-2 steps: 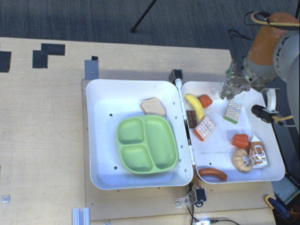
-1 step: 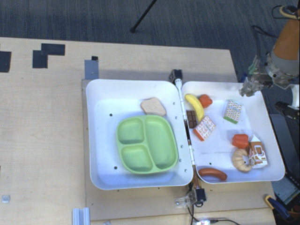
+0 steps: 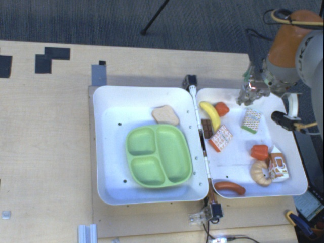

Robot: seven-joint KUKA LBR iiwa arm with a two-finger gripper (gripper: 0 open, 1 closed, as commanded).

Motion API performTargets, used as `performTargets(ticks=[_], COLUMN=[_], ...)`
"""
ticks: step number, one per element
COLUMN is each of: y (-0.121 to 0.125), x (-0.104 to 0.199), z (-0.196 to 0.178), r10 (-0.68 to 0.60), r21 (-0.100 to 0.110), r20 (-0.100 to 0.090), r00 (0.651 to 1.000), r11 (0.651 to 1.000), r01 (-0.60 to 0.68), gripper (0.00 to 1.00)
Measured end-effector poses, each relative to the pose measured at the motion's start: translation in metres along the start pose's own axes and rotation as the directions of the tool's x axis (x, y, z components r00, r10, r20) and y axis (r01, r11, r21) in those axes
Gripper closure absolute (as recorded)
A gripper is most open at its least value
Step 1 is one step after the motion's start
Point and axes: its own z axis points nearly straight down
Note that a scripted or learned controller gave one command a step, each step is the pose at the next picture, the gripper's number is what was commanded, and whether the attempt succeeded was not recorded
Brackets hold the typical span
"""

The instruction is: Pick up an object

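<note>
- I am reaching in from the right, and my hand (image 3: 248,96) is hovering at the far rim of the right bin (image 3: 298,184).
- I cannot tell how my hand is set, and I am seeing nothing in its grasp.
- A green-and-white packet (image 3: 251,120) is lying just below my hand, apart from it.
- A banana (image 3: 211,115) is sitting near the divider with a small orange piece (image 3: 221,109) touching its right side and a brown bar (image 3: 206,128) touching its left.
- A red-and-white box (image 3: 221,138) is resting below the banana.
- A red block (image 3: 259,152), a bagel (image 3: 260,173) and a printed carton (image 3: 278,167) are crowding the near right corner.
- A sausage (image 3: 230,188) is lying along the near wall.
- The left bin (image 3: 109,186) is holding a green divided tray (image 3: 158,156), with a slice of bread (image 3: 165,115) touching its far edge.
</note>
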Motion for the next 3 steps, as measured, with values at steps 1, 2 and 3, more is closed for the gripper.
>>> performTargets(ticks=[1, 2, 3], y=[0.0, 0.0, 0.0], x=[-0.063, -0.019, -0.02], z=[-0.02, -0.022, -0.022], r10=[0.003, 0.001, 0.001], r21=[-0.002, 0.0, 0.0], r20=[0.003, 0.001, 0.002], r00=[1.0, 1.0, 1.0], r11=[1.0, 1.0, 1.0], r01=[-0.003, -0.001, -0.001], gripper=[1.0, 1.0, 0.0])
